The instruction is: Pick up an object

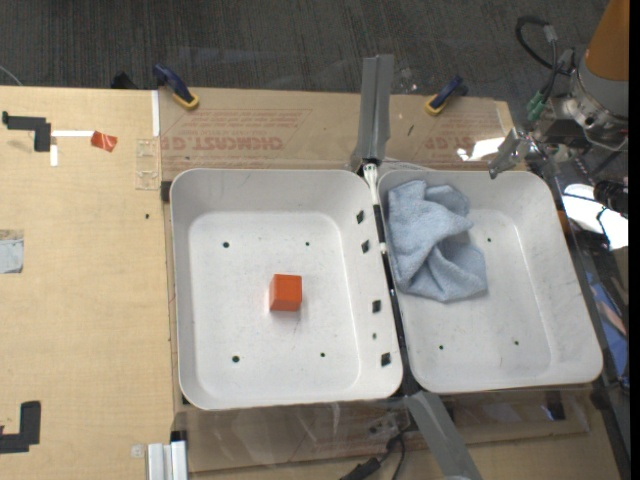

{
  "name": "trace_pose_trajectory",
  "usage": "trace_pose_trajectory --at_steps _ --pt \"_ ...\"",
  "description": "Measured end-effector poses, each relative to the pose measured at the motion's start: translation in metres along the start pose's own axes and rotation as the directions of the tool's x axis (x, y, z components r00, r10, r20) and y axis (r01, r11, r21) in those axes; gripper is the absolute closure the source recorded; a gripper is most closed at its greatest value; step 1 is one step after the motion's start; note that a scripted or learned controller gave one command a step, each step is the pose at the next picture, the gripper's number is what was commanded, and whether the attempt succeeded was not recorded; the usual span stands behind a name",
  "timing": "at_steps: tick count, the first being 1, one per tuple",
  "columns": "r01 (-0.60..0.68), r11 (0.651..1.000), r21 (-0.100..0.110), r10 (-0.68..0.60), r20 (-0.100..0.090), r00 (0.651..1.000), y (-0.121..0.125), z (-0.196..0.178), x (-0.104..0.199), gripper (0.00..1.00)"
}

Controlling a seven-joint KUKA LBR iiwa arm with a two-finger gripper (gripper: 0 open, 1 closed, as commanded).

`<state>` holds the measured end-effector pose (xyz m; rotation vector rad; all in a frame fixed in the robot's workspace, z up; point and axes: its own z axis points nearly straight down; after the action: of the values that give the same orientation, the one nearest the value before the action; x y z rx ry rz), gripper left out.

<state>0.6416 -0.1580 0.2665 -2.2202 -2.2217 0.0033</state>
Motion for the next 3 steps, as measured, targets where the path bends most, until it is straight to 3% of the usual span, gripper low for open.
trace_pose_trajectory --at_steps 1,2,3 --pt "-0.057 0.998 0.003 0.057 -0.001 0.998 -0.019 0.164 -0.026 0.0" --pt "-0.057 0.998 -0.001 0.057 0.001 0.998 -0.018 0.153 -0.027 1.0" --pt "-0.034 0.999 -0.003 0.034 0.0 0.999 0.012 0.174 -0.033 1.0"
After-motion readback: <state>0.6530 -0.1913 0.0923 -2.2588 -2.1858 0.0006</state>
